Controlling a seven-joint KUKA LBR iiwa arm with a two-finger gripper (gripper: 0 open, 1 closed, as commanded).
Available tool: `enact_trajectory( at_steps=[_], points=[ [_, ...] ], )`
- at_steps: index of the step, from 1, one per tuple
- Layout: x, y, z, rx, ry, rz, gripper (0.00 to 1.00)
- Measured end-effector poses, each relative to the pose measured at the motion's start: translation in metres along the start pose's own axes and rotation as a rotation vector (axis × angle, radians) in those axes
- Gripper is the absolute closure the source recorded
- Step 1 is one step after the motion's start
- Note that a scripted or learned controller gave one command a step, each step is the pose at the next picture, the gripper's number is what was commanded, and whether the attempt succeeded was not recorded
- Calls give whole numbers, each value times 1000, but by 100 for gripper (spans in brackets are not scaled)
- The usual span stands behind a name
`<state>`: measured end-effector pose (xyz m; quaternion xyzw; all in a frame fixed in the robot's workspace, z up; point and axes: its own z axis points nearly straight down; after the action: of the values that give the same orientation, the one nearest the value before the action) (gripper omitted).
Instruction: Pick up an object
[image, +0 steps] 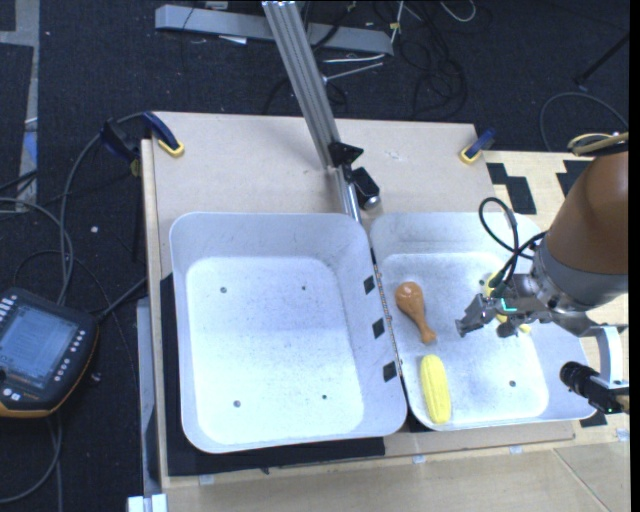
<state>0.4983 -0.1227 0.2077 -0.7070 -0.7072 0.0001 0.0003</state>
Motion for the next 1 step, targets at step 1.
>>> enact_trajectory(
  at_steps=[1],
  points=[
    [0,0,0,0,0,0,0]
  ],
)
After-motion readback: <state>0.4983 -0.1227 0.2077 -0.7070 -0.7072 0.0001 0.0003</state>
